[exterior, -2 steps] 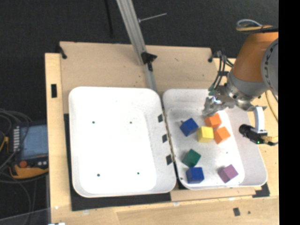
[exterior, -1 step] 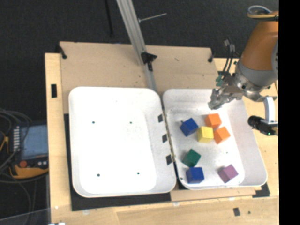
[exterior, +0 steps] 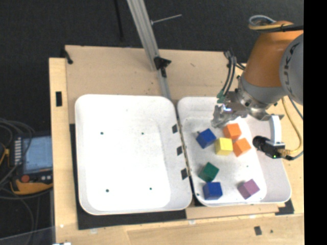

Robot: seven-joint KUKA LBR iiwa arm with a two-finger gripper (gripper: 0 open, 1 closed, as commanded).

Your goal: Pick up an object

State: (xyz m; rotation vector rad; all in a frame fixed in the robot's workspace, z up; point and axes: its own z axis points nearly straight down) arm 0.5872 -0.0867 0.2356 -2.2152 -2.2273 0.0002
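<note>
The left bin sits bare on the table. In the right bin, the blue cube lies just left of the pincer, whose spread I cannot tell. Best it drops straight, clear of the yellow cube nearby.

- Wooden bench, seen from above at a slant.
- Left white bin, lying flat on the bench.
- Right white bin, just beside the left bin, their inner edges touching.
</note>
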